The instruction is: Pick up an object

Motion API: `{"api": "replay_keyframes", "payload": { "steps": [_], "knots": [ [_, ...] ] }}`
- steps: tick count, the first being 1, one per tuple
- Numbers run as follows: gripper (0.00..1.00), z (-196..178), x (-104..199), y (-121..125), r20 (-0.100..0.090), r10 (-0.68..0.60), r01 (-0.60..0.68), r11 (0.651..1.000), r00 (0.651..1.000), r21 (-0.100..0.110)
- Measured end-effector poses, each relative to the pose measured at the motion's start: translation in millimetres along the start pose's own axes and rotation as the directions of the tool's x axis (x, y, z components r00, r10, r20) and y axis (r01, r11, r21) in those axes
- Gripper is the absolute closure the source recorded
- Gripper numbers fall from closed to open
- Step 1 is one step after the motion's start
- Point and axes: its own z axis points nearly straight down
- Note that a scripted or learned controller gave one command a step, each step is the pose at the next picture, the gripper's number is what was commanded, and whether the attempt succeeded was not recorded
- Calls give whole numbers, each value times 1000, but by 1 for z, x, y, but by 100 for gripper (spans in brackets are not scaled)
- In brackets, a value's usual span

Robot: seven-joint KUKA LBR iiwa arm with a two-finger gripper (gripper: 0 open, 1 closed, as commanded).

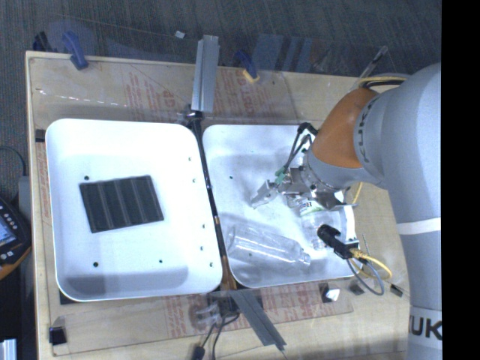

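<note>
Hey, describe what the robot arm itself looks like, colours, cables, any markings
The arm is thick, rounded and light grey, with an orange band above the wrist. Dark cables loop beside the wrist. Its metallic pincer is small and silvery. White letters mark the lower casing.

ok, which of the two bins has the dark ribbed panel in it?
The left bin, away from the arm. The dark ribbed panel lies flat in it. The right bin holds a clear plastic bottle, with the gripper above.
</note>
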Motion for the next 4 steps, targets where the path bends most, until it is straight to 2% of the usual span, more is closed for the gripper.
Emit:
{"api": "replay_keyframes", "payload": {
  "steps": [1,3,4],
  "knots": [
    [0,-85,0,-22,5,82,-82,997,997,-6],
    [0,-84,0,-22,5,83,-83,997,997,-6],
    [0,-62,1,8,4,31,-31,1000,1000,-7]
  ]
}}
